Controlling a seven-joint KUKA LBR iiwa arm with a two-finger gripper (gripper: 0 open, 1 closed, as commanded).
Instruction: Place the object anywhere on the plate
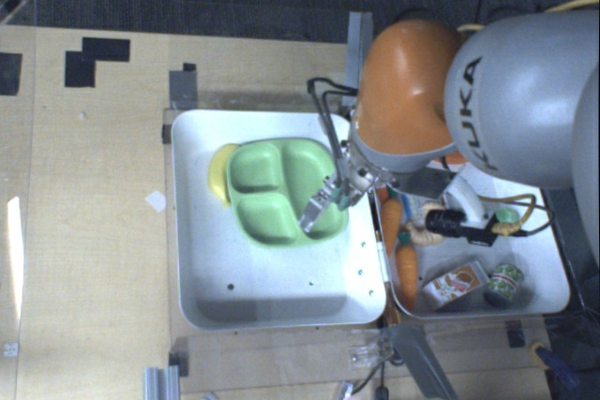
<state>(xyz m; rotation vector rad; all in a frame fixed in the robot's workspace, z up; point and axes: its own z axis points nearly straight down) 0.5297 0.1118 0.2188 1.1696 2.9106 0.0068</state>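
Plate [272, 187] is what we look at first: a pale green divided dish with three compartments, rounded corners and raised ridges between the sections, lying flat in the left bin [234, 295] toward its upper middle. A yellow object [219, 173] peeks out from under or behind the plate's left edge; we cannot tell what it is. The tool [317, 209] sits over the plate's lower right compartment, its metallic tips close to or touching the green surface, and we cannot tell whether it is wide, narrow or holding anything, since the view is too small and blurred there. Above it the arm's orange band [403, 89] and grey body [525, 98] cover much of the right bin [548, 295]. In that right bin we see a carrot [406, 267] lying along the left wall, a second orange piece [390, 218] just above it, a small printed box [455, 286], a round green can [506, 284] and a pale green item [507, 218] near a black cable part. Around the plate the left bin has open white floor below it and to its left, while the plate's right side lies near the wall shared with the right bin. Beyond the bins, the light wooden tabletop [84, 248] stretches left.
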